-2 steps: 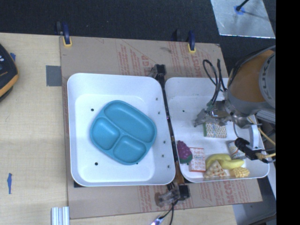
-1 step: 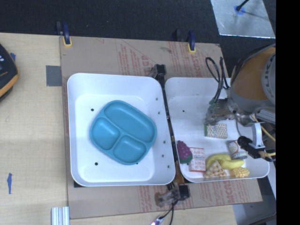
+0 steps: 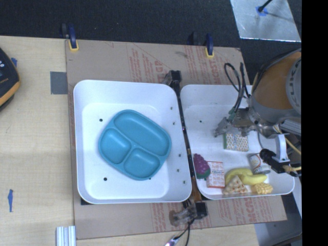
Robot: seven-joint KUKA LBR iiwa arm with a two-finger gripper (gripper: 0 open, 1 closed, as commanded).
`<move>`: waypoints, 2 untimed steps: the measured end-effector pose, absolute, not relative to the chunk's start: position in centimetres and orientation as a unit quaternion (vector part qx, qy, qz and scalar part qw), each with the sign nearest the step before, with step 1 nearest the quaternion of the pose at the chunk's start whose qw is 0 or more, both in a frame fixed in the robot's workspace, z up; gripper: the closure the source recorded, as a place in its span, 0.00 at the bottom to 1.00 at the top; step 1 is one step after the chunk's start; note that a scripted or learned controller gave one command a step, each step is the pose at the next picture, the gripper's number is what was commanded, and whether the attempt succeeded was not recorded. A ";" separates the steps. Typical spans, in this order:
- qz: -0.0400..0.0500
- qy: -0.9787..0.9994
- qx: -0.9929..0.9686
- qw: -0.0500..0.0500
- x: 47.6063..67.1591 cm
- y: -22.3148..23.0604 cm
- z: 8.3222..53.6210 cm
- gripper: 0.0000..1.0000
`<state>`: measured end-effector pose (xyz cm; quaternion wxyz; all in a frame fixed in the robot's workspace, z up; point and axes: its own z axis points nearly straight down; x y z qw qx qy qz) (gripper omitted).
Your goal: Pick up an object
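The arm comes in from the right over the right bin (image 3: 205, 99). My gripper (image 3: 234, 128) hangs low in that bin, just above a small pale speckled packet (image 3: 236, 142) that lies on the bin floor. Along the bin's near edge lie a purple bunch of grapes (image 3: 201, 165), a red-and-white card (image 3: 216, 172), a yellow banana (image 3: 245, 176), a waffle-like piece (image 3: 233, 188) and a corn cob (image 3: 263, 189). I see nothing between the gripper and the packet that shows a hold.
The left bin (image 3: 84, 137) holds a blue divided plate (image 3: 134, 144). Cables (image 3: 237, 83) loop above the wrist at the right bin's far side. A black clip (image 3: 173, 78) sits where the two bins meet at the back.
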<state>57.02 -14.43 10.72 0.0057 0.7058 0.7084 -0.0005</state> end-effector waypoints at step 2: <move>0.001 0.709 0.705 0.004 56.5 -15.8 10.7 1.00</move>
